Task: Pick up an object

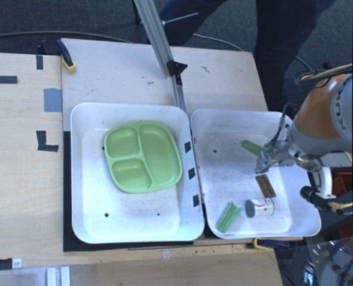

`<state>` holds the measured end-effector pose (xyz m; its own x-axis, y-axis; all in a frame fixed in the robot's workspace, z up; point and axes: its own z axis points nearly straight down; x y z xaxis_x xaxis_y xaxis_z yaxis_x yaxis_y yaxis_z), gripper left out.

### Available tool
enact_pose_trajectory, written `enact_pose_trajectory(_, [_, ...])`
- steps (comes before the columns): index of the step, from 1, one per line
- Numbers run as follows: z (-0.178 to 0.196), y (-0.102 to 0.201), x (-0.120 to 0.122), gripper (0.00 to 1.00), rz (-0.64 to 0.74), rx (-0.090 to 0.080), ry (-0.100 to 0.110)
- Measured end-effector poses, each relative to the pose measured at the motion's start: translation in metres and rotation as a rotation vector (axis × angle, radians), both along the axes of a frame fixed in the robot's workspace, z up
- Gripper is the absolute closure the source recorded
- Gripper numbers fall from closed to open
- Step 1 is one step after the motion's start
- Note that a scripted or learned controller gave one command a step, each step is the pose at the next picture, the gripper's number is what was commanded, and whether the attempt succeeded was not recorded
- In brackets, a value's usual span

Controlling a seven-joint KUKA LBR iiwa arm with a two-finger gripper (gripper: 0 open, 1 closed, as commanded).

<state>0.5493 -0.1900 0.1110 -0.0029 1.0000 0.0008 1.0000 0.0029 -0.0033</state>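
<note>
Pale wooden bench [21, 177] on dark carpet floor [57, 8]

Pale green divided plate [143, 156] sits in the white left bin [81, 159]. In the white right bin [224, 124]: a brown block [265, 186], a green wedge-like piece [228, 217], a darker green piece [251, 147]. Arm [319, 121] shows orange over grey.

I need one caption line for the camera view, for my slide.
Grey KUKA arm's pincer hovers in the right white bin near a brown block; a green divided plate lies in the left white bin.
</note>
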Motion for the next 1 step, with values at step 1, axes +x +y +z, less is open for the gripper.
enact_pose_trajectory(1, [0.0430,-0.0038,0.0029,1.00,-0.002,-0.002,-0.006])
